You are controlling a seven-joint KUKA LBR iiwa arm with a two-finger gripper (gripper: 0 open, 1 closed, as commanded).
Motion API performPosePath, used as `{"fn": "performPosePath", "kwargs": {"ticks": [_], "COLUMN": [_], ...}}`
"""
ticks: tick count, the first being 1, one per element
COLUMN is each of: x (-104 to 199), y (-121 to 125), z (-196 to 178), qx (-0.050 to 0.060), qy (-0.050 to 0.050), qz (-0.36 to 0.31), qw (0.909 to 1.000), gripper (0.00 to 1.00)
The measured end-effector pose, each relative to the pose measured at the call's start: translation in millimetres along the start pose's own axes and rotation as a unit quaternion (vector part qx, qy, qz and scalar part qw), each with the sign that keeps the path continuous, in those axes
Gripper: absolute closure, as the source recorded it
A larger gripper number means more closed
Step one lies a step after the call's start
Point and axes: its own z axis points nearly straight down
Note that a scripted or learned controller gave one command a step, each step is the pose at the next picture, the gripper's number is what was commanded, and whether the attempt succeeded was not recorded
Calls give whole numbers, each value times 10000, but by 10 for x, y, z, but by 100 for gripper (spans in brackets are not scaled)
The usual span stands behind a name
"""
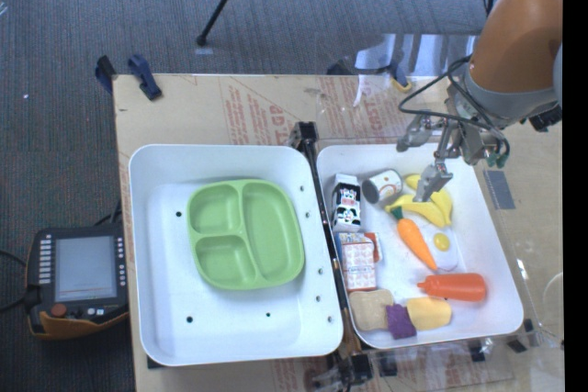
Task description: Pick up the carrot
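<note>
- Arm (519, 37): grey with an orange band, it reaches in from the right edge and ends above the far part of the right bin.
- Gripper (428, 188): its slim grey fingers point down over the bananas at the far side of the right bin; whether the jaws are parted or closed cannot be told at this size, and nothing is visibly held between them.
- Carrot (416, 243): orange, with a green stub at its far end, it lies at a slant near the middle of the right bin, just in front of the bananas and apart from the gripper.
- Bananas (432, 207): a yellow bunch lying directly under the gripper tip; contact with it cannot be judged.
- Right bin (503, 289): also holds a small milk carton (346, 202), a tipped cup (381, 186), a flat printed packet (357, 260), a fried egg (443, 243), an orange-red bottle (455, 287), a tan slice (369, 309), a purple piece (399, 322) and a yellow piece (429, 313).
- Left bin (152, 197): carries a green plate (246, 232) with three compartments.
- Handheld control pendant (78, 278): rests on the floor to the left of the bench.
</note>
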Motion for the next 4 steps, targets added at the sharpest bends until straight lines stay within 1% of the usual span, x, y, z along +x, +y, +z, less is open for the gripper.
{"fn": "performPosePath", "kwargs": {"ticks": [1,2,3,4], "x": [379,352,1064,1119], "y": [-18,4,-129,328], "z": [1465,1346,1455,691], "qx": [-14,-8,-11,-2], "qy": [14,-17,7,-4], "qz": [-2325,-2344,-3861,-891], "qw": [9726,9721,9225,9960], "gripper": [0,100,100,100]}}
